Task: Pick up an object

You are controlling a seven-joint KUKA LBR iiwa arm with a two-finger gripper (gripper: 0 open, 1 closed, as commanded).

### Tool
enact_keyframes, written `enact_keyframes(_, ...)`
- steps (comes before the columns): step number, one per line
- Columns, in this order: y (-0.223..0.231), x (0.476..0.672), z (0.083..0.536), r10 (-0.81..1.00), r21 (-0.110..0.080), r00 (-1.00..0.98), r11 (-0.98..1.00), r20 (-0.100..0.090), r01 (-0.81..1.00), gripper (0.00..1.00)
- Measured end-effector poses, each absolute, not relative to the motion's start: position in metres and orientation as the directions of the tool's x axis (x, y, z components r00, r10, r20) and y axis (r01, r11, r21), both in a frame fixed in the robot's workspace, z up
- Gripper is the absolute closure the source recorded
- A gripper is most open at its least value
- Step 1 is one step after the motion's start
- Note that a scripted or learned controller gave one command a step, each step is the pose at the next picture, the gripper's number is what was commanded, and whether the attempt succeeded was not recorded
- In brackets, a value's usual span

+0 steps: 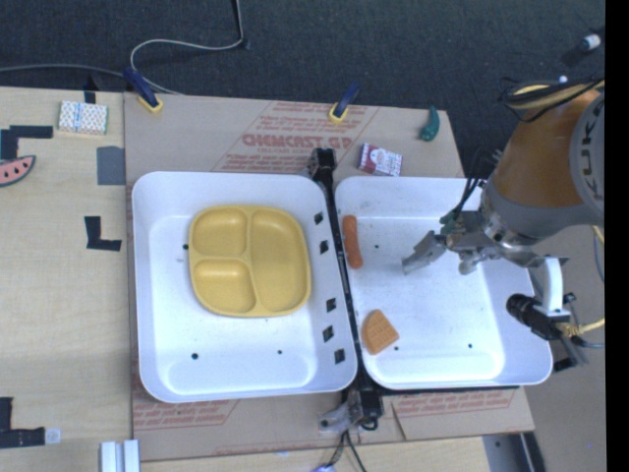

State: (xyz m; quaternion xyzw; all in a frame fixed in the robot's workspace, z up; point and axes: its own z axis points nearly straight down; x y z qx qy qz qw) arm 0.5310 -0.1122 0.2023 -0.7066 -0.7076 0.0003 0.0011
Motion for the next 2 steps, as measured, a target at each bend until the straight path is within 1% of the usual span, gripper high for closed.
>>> enact_keyframes(1, -0.0973, 0.606, 0.0865, 1.0, 0.007, 0.002, -0.002, -0.007, 1.0, 0.0)
enact_keyframes(2, -0.0963, 0.6056, 0.0956, 1.0, 0.005, 0.001, -0.001, -0.005, 1.0, 1.0)
